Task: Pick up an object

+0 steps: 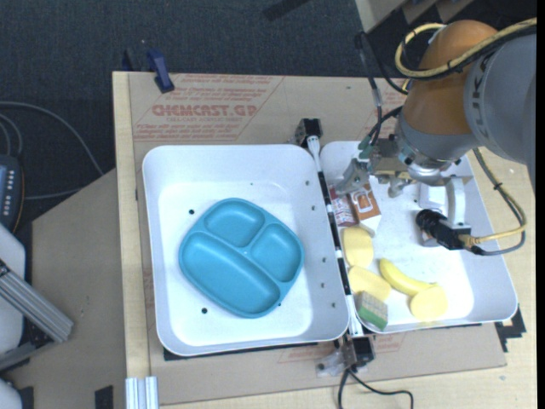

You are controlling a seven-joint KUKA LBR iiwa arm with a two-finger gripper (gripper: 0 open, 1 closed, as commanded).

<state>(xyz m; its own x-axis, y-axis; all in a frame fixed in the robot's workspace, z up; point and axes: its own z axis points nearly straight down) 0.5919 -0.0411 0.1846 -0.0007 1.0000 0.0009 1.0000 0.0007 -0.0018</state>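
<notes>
Gripper (400,175): low over the right bin (487,290), wrist and orange band above it; whether its jaws stand apart or together cannot be told. Just left and below: small red-and-white packet (353,205) (contact unclear). Further below: yellow banana (402,277) and pale yellow pieces (359,247). Well left: blue divided plate (241,256) in the left bin (162,186).

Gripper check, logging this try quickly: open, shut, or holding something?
Gripper: cannot be told; it sits over the right bin.
</notes>
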